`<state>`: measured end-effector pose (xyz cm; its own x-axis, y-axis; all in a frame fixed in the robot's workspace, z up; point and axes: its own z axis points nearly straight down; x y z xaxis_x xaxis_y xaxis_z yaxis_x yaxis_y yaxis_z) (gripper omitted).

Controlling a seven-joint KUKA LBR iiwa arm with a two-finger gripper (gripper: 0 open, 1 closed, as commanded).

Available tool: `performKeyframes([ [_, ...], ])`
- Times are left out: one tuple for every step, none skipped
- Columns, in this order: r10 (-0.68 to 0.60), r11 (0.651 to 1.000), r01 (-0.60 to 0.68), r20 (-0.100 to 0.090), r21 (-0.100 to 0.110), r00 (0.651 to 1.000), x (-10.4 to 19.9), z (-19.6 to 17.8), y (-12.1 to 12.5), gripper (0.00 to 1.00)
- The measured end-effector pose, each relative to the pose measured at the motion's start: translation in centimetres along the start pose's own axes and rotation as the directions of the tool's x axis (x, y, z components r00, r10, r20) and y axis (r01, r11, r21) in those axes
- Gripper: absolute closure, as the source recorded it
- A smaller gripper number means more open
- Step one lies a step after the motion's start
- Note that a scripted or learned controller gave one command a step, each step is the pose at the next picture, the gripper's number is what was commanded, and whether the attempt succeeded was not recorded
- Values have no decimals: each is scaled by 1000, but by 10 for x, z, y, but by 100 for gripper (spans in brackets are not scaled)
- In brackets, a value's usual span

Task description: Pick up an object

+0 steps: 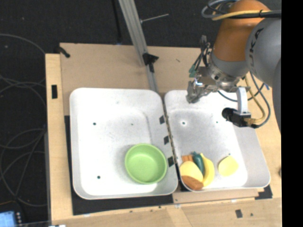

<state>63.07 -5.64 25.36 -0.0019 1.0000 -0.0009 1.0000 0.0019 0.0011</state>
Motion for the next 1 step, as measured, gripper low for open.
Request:
performKeyframes([
  [0, 1000, 0, 0, 0, 1000, 44, 10, -26, 100],
])
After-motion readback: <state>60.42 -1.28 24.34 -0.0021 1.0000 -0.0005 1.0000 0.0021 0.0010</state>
